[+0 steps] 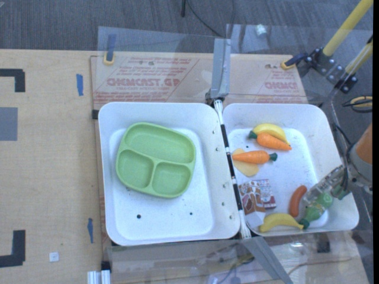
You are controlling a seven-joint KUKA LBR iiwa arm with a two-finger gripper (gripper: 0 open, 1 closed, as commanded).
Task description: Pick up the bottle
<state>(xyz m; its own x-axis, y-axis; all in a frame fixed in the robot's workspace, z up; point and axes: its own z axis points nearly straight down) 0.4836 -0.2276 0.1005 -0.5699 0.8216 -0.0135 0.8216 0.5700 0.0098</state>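
The gripper (329,185) hangs low in the near right corner of the right bin (320,118), its pale fingers angled down toward the green bottle (317,208). How far the jaws stand apart cannot be made out; the fingertips blur into the bottle's upper end, and no grip is visible. The bottle lies tilted just below and left of the jaws, close to the bin's right wall and near front rim, so room is tight on those two sides.

Immediately left of the jaws lies an orange-red sausage (296,200), nearly touching the bottle. Beneath them, along the front rim, a yellow banana (280,221) curves with its tip at the bottle's base. Farther left a printed packet (257,196) rests beside the divider. Beyond the jaws, toward the far wall, the floor opens up before a carrot (254,157) on a pale slice, then a second carrot (273,141) and a second banana (269,129).

Well to the left, the left bin (112,176) holds a green divided plate (156,159), with bare floor around it.
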